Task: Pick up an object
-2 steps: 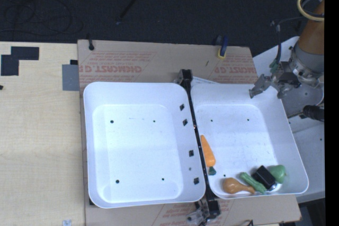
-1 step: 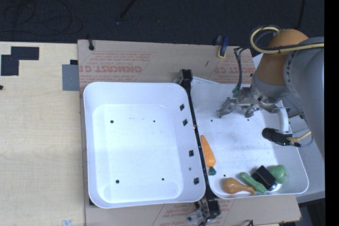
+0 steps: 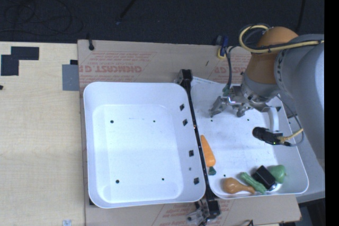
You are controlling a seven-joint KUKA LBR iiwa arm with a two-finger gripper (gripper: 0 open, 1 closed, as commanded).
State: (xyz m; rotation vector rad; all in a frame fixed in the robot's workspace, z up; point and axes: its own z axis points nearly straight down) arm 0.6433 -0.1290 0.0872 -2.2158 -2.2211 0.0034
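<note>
nearest the lens, along the front rim of right bin (image 3: 302, 180): tan pear-shaped toy (image 3: 237, 185), green elongated piece (image 3: 252, 181) just beside it, small black block (image 3: 264, 177) lying on the green piece, rounder green object (image 3: 277, 171) touching the black block's far side. all four bunched together in the front right corner of that bin.

further back, against the divider between the two bins: orange carrot-shaped toy (image 3: 207, 151), lying lengthwise along the left wall, small dark green tip at its near end.

left bin (image 3: 90, 129) beside it, white, shallow, a few small dark dots on the floor.

both bins resting on brown cardboard sheet (image 3: 132, 63) with mirrored red print, laid over pale wood counter (image 3: 37, 140). black clip at the far end of the divider.

grey arm reaching in from the right, orange band above the wrist, yellow cable looped over it. gripper (image 3: 229, 106) low over the far half of the right bin, well apart from the carrot toy and from the front corner cluster. jaws spread apart, metallic fingers (image 3: 217, 107) splayed outward, nothing between them. black cable connector hanging beside the wrist, over the bin's right side.
</note>
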